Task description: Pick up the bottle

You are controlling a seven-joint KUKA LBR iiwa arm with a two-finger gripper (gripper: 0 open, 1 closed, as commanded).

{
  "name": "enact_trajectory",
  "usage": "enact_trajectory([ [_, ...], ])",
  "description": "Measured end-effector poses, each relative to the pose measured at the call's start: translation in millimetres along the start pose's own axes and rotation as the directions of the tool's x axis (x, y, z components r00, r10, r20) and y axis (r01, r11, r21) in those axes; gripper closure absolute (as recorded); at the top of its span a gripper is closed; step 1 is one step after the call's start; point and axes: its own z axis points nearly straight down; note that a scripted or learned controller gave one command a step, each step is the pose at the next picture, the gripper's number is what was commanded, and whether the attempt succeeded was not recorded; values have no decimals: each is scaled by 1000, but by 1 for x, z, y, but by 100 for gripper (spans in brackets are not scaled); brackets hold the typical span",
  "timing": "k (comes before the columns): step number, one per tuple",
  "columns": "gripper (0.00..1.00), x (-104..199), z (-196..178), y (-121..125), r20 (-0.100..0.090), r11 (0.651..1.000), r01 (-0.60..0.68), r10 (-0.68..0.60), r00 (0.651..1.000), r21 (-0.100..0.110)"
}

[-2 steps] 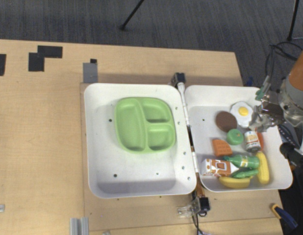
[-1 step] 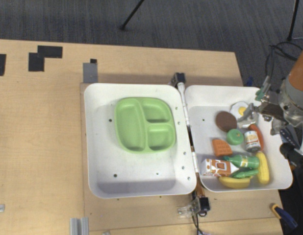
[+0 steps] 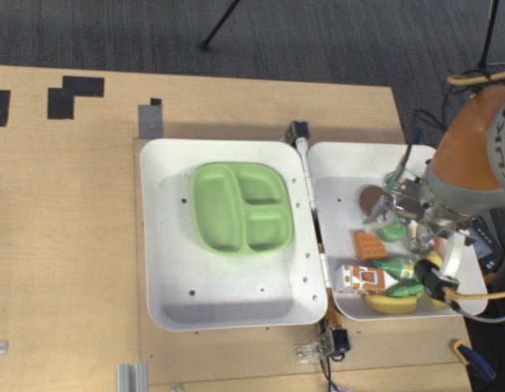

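- Reaching in from 3 o'clock, the arm (image 3: 481, 149) is hanging over the right bin (image 3: 342, 166), its orange band showing above the grey wrist.
- The gripper (image 3: 412, 215) is sitting low over the clutter in that bin; whether its claw is spread or pressed together cannot be told.
- The bottle (image 3: 397, 269), green with a yellow tip, is lying on its side toward the bin's 6 o'clock wall, at about 6 o'clock of the gripper and apart from it.
- A small carton (image 3: 365, 279) is lying just at the bottle's 9 o'clock; its print is too small to read.
- A banana (image 3: 393, 304) is lying at 6 o'clock of the bottle, against the bin wall.
- An orange block (image 3: 369, 246) is resting at 11 o'clock of the bottle.
- The left bin (image 3: 167, 300) is carrying a green divided tray (image 3: 239, 207), bearing no readable marking.
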Motion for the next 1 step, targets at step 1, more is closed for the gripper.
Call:
enact_trajectory([
  [1,0,-17,110,12,-2,987,-159,159,987,-8],
])
